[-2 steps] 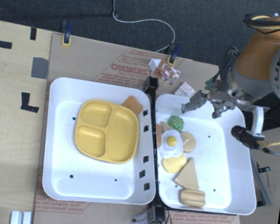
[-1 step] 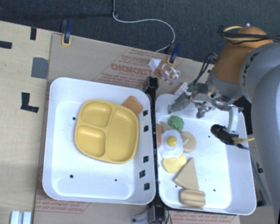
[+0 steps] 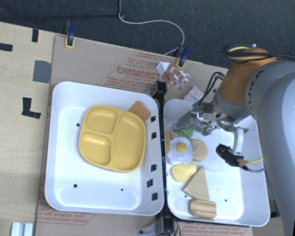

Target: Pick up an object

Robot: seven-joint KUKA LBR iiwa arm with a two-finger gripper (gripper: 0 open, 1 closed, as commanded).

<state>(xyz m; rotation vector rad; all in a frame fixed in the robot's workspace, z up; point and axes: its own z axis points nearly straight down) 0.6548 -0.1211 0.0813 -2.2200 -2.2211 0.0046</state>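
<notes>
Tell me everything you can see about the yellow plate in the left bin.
The yellow plate is a rounded-square tray with three compartments, one large and two smaller, divided by raised ridges. It looks like smooth plastic. It lies flat, right side up, slightly turned, in the upper middle of the left bin. Nothing lies in its compartments. A small orange-brown piece sits at its upper right corner, apparently touching the rim.

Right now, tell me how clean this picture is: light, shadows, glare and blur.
Camera view: even, soft light, with faint shadows along the rim of the left bin; no strong glare on the yellow plate; the grey arm, close to the lens, looks soft and oversized; the toy food, such as the fried egg, is small and slightly blurred; the gripper is too cluttered to read.
</notes>
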